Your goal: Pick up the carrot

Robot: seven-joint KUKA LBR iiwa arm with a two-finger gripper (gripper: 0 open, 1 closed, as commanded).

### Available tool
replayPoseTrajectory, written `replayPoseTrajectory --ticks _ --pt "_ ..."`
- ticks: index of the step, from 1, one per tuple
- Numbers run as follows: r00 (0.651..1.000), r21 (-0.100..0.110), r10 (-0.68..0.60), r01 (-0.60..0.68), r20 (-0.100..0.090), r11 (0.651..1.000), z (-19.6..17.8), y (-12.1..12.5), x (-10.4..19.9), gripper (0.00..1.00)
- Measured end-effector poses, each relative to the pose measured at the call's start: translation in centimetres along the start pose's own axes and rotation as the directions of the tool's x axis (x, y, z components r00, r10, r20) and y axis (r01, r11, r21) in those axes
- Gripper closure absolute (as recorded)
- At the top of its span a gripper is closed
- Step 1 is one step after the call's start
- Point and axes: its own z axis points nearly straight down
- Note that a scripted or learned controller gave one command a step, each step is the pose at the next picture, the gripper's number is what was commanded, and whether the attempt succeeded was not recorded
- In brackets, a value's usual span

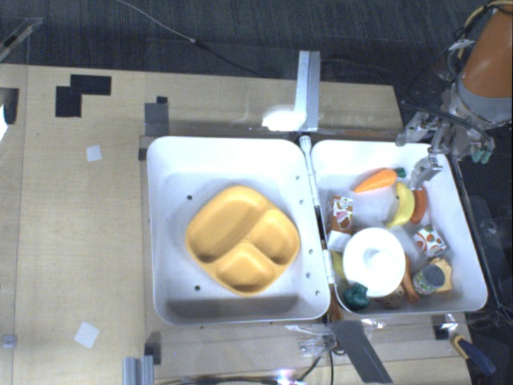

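The carrot [376,180], orange with a green tip at its right end, lies tilted in the far part of the right bin [473,275]. My gripper [418,152] hangs over the bin's far right corner, just right of and behind the carrot's green end. It is open, with nothing between its fingers. A small gap separates the nearer finger [423,169] from the carrot.
Crowding the right bin near the carrot are a banana [403,204], a red-orange piece [420,204], a white round dish [374,260], small printed cans [342,212] and a dark green item [357,297]. A yellow divided plate [243,237] lies in the left bin [168,175].
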Motion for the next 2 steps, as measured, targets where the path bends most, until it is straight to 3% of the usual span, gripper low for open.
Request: replayPoseTrajectory --ticks 1,2 --pt "1.0 -0.004 -0.016 0.015 -0.009 1.0 10.5 4.4 -0.6 0.0" --pt "0.998 0.0 -0.057 0.057 0.003 0.998 11.9 5.1 2.7 0.0"
